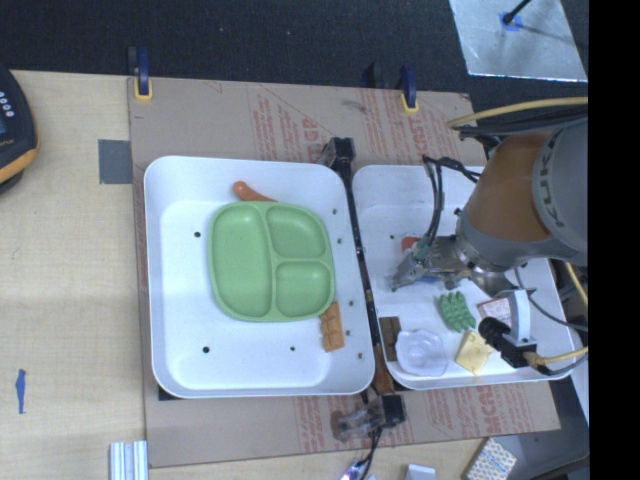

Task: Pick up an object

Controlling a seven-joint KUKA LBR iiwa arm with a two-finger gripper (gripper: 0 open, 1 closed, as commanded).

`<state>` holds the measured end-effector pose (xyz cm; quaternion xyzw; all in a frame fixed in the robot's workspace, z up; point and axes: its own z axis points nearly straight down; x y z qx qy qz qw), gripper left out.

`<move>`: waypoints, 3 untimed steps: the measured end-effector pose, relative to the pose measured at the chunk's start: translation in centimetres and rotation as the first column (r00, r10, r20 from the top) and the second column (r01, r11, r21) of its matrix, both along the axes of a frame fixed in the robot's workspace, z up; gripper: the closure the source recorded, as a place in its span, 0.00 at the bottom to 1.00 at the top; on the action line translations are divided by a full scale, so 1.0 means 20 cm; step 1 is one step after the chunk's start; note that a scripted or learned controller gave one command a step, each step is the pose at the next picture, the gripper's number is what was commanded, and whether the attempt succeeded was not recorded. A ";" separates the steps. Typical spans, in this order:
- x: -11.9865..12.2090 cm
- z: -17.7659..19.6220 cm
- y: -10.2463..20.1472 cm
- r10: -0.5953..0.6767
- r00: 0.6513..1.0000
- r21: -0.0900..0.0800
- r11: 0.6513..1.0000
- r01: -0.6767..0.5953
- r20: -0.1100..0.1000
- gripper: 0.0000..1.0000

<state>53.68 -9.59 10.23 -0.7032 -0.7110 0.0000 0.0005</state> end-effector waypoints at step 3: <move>0.34 0.00 -0.11 -0.002 1.000 -0.002 1.000 0.002 0.000 1.00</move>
